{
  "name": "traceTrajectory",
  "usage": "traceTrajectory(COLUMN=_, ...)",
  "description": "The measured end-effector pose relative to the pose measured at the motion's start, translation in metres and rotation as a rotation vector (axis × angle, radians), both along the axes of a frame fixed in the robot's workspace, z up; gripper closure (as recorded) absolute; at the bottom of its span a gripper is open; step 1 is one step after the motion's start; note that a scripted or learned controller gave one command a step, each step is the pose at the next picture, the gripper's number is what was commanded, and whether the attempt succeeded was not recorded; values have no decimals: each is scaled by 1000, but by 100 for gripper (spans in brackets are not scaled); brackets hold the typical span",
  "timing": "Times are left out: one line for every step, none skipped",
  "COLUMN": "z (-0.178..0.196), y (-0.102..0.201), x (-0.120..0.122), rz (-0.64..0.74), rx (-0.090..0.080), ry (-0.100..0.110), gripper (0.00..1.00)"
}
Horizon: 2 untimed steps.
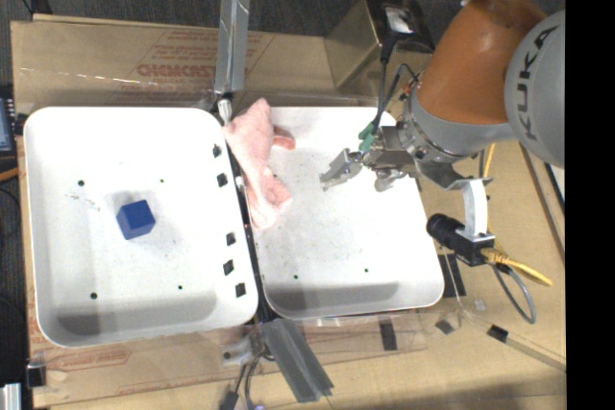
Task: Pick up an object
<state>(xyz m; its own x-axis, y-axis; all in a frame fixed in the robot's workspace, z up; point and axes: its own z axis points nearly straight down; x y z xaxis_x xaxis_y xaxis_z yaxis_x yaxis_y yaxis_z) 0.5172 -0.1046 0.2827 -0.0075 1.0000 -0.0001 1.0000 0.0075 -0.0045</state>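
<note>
A small blue cube (136, 218) lies in the left white bin (58, 206), left of its middle. A crumpled pink cloth (258, 160) is draped along the left wall of the right white bin (327, 254), near the divider. My gripper (338, 170) hangs over the upper middle of the right bin, to the right of the cloth and apart from it. Its fingers point left and look open, with nothing between them.
A grey metal post (232, 43) rises behind the bins at the divider. Brown cardboard (125, 53) lies behind the left bin. A tan box (370, 34) stands behind the right bin. A grey bracket (293, 360) sits at the front between the bins.
</note>
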Motion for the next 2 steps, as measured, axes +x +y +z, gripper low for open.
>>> traceTrajectory(z=-46, y=30, x=36, rz=26, rx=-1, ry=1, gripper=0)
traceTrajectory(z=-178, y=13, x=63, rz=7, rx=0, ry=3, gripper=0)
